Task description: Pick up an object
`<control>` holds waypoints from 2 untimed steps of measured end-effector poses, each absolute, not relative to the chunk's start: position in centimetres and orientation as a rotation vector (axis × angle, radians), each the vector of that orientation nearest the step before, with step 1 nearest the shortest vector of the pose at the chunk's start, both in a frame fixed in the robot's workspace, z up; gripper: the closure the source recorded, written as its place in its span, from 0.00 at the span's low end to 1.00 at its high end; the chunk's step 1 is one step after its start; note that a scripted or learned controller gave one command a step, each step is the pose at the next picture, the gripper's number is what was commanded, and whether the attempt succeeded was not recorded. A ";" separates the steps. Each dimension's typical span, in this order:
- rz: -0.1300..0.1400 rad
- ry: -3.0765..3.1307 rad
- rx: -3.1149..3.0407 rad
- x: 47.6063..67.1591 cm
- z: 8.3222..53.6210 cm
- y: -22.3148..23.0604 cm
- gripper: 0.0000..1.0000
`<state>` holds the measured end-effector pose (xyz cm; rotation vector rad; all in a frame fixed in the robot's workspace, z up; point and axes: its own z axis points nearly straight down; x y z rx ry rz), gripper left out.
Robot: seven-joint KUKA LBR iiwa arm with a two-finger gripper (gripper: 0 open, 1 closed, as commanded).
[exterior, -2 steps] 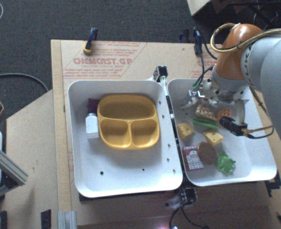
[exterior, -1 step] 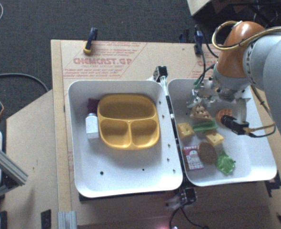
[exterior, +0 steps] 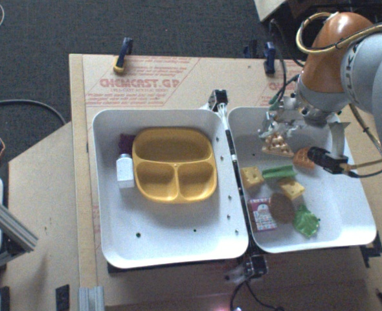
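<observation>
Pick not yet done, as I judge it.
My gripper (exterior: 276, 127) hangs over the tan waffle-like piece (exterior: 278, 146) in the right white bin (exterior: 346, 229); grip state I cannot tell.

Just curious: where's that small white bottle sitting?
The small white bottle stands in the left bin, against the yellow divided tray's left edge.

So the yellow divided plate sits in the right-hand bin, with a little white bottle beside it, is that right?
Not quite. The camera view shows the yellow divided plate in the left bin, not the right one. The rest holds: the little white bottle stands just beside the plate.
</observation>
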<state>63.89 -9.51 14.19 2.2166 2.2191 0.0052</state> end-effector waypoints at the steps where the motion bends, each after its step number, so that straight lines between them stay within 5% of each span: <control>1: 0.006 2.219 2.216 64.0 18.6 -9.3 1.00; 2: 0.007 2.218 2.216 64.1 22.8 -9.3 1.00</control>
